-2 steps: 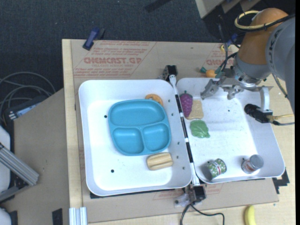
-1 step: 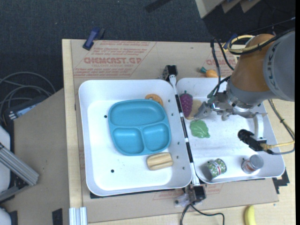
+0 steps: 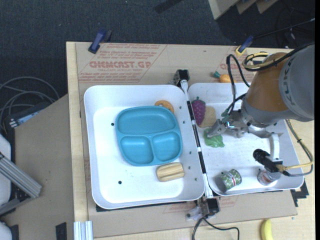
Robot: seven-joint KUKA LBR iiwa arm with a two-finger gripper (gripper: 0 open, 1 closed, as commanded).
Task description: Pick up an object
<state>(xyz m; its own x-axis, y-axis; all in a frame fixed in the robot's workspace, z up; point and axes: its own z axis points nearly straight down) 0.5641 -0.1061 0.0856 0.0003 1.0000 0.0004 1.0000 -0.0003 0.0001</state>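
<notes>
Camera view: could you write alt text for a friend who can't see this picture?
A grey and orange robot arm reaches into the right white bin, its gripper over a green object beside purple grapes and a can. The left white bin holds a blue divided tray and a bread roll.

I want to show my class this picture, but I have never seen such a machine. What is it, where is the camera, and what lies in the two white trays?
This is a grey robot arm with an orange band, reaching in from the right. One camera looks down at a slant.

The left white bin holds a blue three-compartment plastic tray, a tan bread-like roll and a small orange-brown piece.

The right white bin holds a purple toy grape bunch, a green leafy toy and a small green-labelled can.

The claw sits over the green toy; a grip cannot be confirmed.
</notes>
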